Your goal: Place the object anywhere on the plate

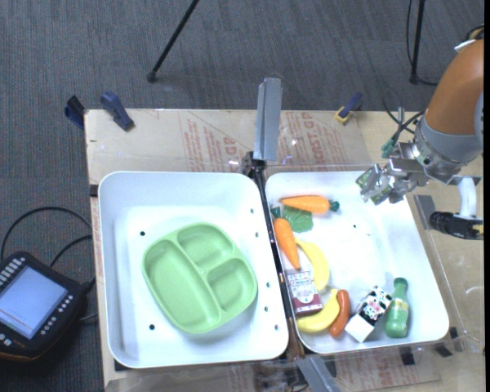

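Pale green, three-compartment plastic plate [199,278] lies in the left white bin [114,219]. Toy food sits in the right white bin [392,243]: two orange carrots [287,242], yellow banana [317,265], green bottle [397,308]. Gripper [380,184] hovers over that bin's far right corner; finger state not discernible.

pincer [379,185] over right bin [437,288] | green plate [199,278] in left bin [114,219]

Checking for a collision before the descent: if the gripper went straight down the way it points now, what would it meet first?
Most likely bare floor of the right bin near its back edge; the gripper seems clear of the carrot, though depth is uncertain.
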